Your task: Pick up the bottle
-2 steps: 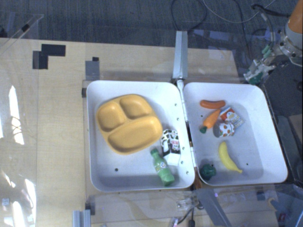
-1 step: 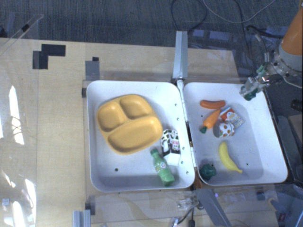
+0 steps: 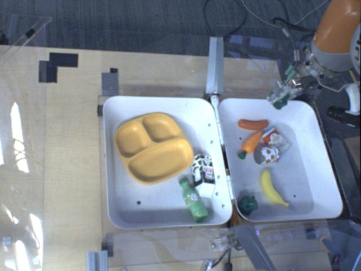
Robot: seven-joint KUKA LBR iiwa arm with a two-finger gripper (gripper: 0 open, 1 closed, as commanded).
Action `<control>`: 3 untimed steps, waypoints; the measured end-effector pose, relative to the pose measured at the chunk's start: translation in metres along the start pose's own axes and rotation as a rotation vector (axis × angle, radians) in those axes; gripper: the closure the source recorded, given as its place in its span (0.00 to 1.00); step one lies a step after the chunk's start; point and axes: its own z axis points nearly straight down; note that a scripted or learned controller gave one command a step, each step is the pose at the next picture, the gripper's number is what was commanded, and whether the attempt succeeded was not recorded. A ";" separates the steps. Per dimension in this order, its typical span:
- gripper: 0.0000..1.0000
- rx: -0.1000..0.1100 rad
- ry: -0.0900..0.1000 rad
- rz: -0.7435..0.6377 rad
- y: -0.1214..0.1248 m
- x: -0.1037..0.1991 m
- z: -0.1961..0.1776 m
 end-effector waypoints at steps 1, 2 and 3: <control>1.00 0.002 0.000 -0.067 -0.028 -0.012 0.032; 1.00 -0.001 -0.002 -0.094 -0.013 -0.048 -0.010; 1.00 0.001 0.000 -0.069 -0.016 -0.055 0.017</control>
